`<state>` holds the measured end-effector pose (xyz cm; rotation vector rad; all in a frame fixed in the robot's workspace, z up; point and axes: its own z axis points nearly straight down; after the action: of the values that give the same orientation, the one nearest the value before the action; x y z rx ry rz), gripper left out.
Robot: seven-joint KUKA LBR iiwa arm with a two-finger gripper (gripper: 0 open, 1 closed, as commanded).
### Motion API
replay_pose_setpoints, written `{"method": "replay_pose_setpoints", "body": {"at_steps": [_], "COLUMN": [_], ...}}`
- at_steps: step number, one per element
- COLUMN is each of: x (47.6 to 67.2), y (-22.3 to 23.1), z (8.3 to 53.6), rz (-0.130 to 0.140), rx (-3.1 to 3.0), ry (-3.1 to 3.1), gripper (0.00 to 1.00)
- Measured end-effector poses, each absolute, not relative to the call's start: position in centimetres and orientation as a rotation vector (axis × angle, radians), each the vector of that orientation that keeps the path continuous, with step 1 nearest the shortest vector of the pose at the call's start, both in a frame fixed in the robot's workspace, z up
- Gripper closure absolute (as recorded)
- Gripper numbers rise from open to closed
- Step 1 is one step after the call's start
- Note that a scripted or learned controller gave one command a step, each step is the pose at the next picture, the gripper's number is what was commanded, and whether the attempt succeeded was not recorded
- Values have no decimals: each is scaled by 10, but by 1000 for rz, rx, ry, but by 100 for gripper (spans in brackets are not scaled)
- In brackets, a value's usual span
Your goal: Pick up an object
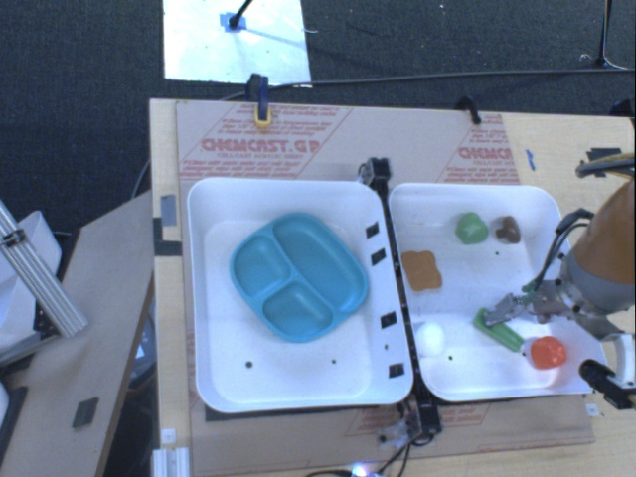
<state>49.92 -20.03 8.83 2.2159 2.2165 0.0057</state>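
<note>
You see the gripper [509, 309] poised directly over the green cucumber-shaped toy [500, 331], whose long axis slants toward the orange ball [548, 352] just beside it, finger spread impossible to tell.

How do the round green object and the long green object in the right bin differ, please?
The round green object is ball-like; the long green object is a slim stick lying at a slant. The round one sits at the bin's far side, apart from the gripper; the long one lies just under the gripper. Both are green.
</note>
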Motion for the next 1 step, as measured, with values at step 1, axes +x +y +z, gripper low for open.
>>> {"method": "replay_pose_setpoints", "body": {"at_steps": [1], "x": [502], "y": [-199], "z": [100], "rz": [13], "rx": [2212], "ry": [2216], "gripper": [100]}}
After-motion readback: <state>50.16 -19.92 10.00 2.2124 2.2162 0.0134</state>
